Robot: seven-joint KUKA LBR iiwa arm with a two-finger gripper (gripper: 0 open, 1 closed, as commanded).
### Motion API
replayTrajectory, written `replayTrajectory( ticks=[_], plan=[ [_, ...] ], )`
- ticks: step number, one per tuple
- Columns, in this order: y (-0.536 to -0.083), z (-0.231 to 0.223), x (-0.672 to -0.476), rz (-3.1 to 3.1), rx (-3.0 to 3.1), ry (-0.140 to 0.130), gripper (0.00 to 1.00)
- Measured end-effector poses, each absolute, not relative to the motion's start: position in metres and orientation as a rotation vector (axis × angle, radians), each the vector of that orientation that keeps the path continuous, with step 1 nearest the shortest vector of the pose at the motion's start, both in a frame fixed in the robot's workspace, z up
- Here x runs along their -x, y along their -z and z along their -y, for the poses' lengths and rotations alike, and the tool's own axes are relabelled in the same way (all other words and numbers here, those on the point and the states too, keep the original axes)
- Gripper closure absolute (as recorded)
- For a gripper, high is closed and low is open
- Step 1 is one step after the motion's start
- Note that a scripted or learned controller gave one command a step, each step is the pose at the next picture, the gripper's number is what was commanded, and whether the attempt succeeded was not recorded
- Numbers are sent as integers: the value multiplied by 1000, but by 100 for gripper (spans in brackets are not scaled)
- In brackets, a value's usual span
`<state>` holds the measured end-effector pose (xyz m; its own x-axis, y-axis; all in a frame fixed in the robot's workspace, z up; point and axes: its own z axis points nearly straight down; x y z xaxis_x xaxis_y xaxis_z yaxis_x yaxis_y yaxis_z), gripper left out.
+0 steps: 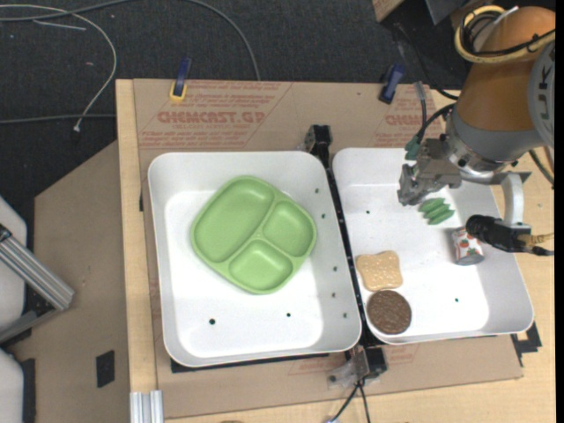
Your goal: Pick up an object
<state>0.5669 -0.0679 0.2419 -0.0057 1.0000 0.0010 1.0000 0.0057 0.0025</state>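
- The gripper (pixel 412 192) hangs low in the right bin (pixel 493 320), at about eleven o'clock of that bin's floor, with the grey wrist and orange band rising toward one o'clock behind it
- Its dark fingertips sit just at nine o'clock of the green pea pod (pixel 435 210), very near or touching it; I cannot tell from this angle whether the fingers are wide, narrow or closed on anything
- Nothing is visibly between the fingers, so by my reading the pick is not yet done: the approach looks finished, while the grasp and the lift are left
- The pea pod seems the likely target, lying on the bin floor near its centre, slightly toward twelve o'clock
- Count in the right bin, four things: one green pea pod, one small red-and-white block (pixel 467 248) at three o'clock, one tan cracker (pixel 380 270) at eight o'clock, one brown round cookie (pixel 389 312) at seven o'clock, just below the cracker
- Count in the left bin (pixel 167 236), one thing: a green divided plate (pixel 254 233) with three compartments, lying flat near the centre
- Two white bins in all, side by side on the cardboard-topped bench (pixel 132 192), and one arm
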Motion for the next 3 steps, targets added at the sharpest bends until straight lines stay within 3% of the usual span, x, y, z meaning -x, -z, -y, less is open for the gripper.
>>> replayTrajectory(
  ticks=[2,3],
  plan=[
    [-250,-35,-609,-2227,-2214,-5,100],
    [-250,-91,-617,-2227,-2215,-4,100]
  ],
)
